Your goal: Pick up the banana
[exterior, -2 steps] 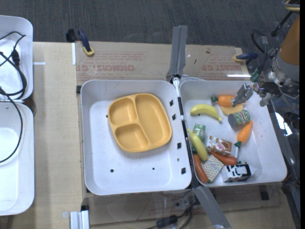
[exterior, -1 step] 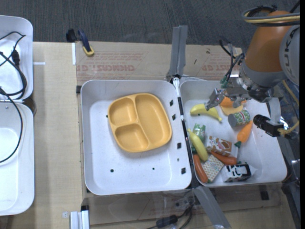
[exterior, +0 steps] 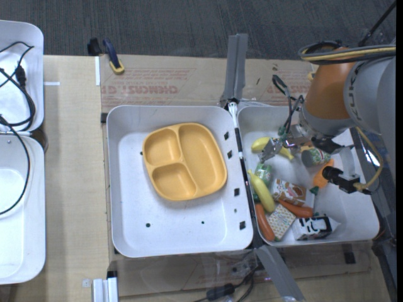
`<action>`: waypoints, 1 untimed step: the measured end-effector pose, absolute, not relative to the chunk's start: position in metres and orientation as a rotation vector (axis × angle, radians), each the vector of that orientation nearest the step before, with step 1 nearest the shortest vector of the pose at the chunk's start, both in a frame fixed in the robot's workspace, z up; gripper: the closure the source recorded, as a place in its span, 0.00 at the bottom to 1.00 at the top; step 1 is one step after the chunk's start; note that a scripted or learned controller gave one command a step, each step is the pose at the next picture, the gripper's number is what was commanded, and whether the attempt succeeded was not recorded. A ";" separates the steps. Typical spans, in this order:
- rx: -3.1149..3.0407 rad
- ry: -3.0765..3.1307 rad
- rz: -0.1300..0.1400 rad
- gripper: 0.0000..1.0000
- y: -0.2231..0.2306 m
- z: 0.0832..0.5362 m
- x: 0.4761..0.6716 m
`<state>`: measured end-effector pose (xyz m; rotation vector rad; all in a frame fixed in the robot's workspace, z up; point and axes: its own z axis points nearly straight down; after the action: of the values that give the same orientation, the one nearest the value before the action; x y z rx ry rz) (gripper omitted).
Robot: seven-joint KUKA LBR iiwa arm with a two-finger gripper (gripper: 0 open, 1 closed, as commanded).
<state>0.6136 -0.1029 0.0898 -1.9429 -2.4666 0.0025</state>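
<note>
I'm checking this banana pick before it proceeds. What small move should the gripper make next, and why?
Probably a short shift toward the bin divider and down. The gripper hangs in the right bin beside a small yellow piece, while the banana lies below it in view, along the divider, not between any fingers.

- The arm (exterior: 371, 87) is cut off by the right edge
- The hand (exterior: 281, 145) is small and tangled among cables; its grip cannot be told
- The right bin (exterior: 362, 228) has its far right wall hidden beneath the arm
- The small carton (exterior: 313, 227) bears print too small to read
</note>
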 end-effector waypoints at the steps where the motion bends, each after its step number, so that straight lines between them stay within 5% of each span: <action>1: -1.948 -2.460 0.005 1.00 -0.105 0.097 0.614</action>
<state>0.6136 -0.1048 0.0970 -1.9481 -2.4604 0.0047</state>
